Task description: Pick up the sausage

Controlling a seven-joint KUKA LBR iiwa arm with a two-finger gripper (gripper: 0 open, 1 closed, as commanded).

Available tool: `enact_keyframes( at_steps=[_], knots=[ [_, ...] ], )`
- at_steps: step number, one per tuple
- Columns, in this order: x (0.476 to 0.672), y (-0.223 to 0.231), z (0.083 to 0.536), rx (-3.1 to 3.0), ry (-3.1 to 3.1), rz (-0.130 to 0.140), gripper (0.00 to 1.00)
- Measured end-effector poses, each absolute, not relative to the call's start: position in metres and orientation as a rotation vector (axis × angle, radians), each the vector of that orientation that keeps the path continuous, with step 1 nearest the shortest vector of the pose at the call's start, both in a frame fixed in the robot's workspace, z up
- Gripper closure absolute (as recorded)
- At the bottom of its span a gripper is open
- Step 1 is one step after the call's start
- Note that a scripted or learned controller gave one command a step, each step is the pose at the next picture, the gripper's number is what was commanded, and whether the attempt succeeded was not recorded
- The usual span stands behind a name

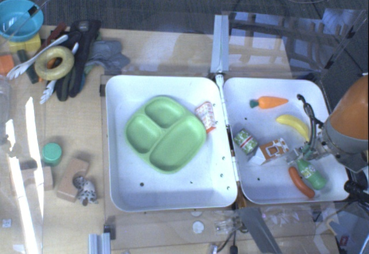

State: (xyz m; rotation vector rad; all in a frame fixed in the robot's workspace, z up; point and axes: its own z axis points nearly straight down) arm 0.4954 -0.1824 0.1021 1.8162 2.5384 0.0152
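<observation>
The sausage (pixel 300 182) is a short orange-red piece lying near the front right corner of the right bin (pixel 271 196). A small green bottle (pixel 312 175) lies against its upper right side and covers part of it. My gripper (pixel 307 153) hangs just above and behind the bottle, a little beyond the sausage's far end, at the tip of the grey arm with its orange band (pixel 353 113). Nothing is visibly held between the fingers.
The right bin also holds a carrot (pixel 268 102), a banana (pixel 293 125), a green carton (pixel 246 142) and a brown-and-white carton (pixel 274 150). In the left bin (pixel 121 189) sit a green divided plate (pixel 166 133) and a small packet (pixel 206 116). Clutter lies on the bench at left.
</observation>
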Motion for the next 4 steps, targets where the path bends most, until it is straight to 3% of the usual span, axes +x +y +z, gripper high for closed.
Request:
enact_keyframes(
  at_steps=[1, 2, 3, 4],
  knots=[
    [0.495, -0.182, 0.102, 1.816, 2.538, 0.015, 0.00],
    [0.491, -0.207, 0.090, 1.202, 2.888, 0.001, 0.00],
    [0.495, -0.204, 0.103, 1.198, 2.881, 0.009, 1.00],
    [0.499, -0.204, 0.116, 1.194, 2.872, 0.012, 1.00]
  ],
)
